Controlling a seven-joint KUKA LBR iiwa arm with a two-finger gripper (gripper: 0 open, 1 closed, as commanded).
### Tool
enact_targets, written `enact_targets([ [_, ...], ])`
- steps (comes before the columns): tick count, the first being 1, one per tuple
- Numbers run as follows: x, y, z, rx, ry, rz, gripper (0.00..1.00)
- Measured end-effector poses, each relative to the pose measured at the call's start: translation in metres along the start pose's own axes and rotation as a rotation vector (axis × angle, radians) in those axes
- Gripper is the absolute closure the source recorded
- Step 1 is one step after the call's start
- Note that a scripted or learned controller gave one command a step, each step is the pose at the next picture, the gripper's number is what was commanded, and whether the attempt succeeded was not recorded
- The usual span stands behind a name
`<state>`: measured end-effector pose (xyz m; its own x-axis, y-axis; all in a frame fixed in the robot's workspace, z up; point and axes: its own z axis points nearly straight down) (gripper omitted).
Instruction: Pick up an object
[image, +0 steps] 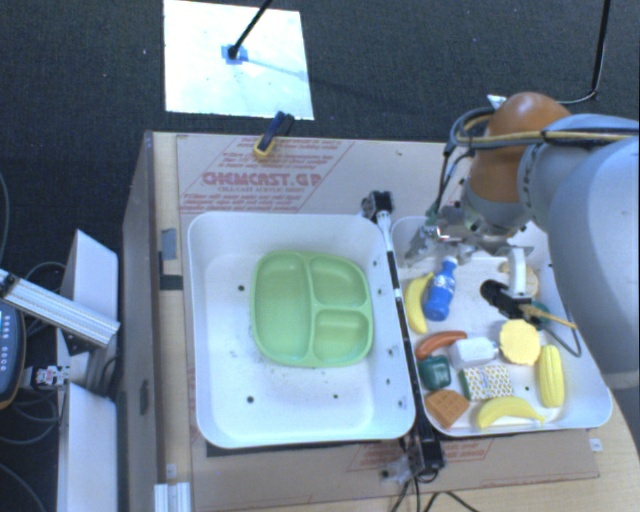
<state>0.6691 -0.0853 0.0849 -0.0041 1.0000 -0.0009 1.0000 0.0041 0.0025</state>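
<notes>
Blue bottle (439, 291) lies in right bin (590, 405), near its left wall, long axis tilted, cap up toward gripper (450, 236). Gripper hangs just above cap end; whether closed or spread, cannot tell. Yellow banana (415, 305) touches bottle's left side.

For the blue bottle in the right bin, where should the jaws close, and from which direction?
Grip the blue bottle across its blue body, coming from above. It lies tilted, white cap toward the gripper, with a yellow piece close on its left, so close across the short width, probably.
</notes>
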Motion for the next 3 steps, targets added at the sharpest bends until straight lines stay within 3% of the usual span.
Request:
enact_targets([
  [3,0.0016,-0.0001,0.0000,0.000,0.000,0.000,0.00],
])
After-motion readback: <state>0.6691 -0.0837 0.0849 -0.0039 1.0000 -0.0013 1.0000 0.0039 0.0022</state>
